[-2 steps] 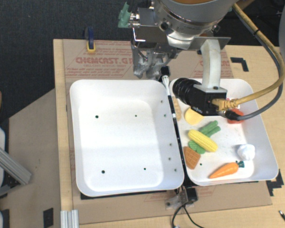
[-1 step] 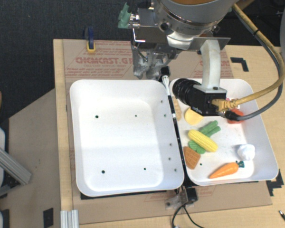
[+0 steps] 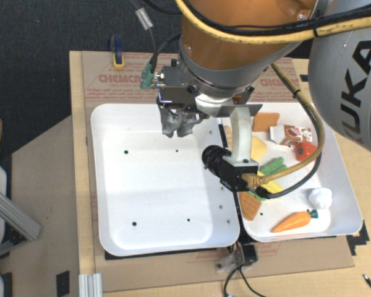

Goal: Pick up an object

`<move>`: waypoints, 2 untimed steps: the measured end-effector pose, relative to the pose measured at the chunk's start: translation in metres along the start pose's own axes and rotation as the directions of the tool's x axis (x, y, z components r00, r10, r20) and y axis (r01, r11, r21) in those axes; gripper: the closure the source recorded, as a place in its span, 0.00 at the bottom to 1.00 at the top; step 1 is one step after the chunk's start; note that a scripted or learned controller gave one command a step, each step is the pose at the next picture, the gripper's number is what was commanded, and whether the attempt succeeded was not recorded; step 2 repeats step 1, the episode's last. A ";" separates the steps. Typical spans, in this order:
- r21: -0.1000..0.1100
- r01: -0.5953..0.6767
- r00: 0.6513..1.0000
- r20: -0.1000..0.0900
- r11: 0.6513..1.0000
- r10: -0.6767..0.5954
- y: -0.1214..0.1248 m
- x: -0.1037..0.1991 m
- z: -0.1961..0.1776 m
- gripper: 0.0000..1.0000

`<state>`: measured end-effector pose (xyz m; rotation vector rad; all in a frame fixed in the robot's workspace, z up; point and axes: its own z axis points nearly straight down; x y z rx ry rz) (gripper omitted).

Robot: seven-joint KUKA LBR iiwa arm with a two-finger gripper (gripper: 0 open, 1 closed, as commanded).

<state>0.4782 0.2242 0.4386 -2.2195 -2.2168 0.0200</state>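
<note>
My gripper hangs over the far right part of the left bin, under the big orange and grey wrist. Nothing shows beneath it but white bin floor. The right bin holds toy foods: an orange carrot at the front, a green piece, a yellow wedge, a tan slice, a red piece, a white piece and a waffle-patterned piece. The arm hides part of that bin's left side.
A black cable fitting and yellow hose hang from the arm over the wall between the bins. Both bins rest on a cardboard sheet. A blue and yellow clamp sits at its far edge.
</note>
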 end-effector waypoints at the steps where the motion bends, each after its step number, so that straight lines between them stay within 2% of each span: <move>1: -0.007 0.000 1.000 -0.004 1.000 0.000 0.001 0.000 0.018 1.00; 2: -0.007 0.000 1.000 -0.004 1.000 0.000 0.001 0.000 0.018 1.00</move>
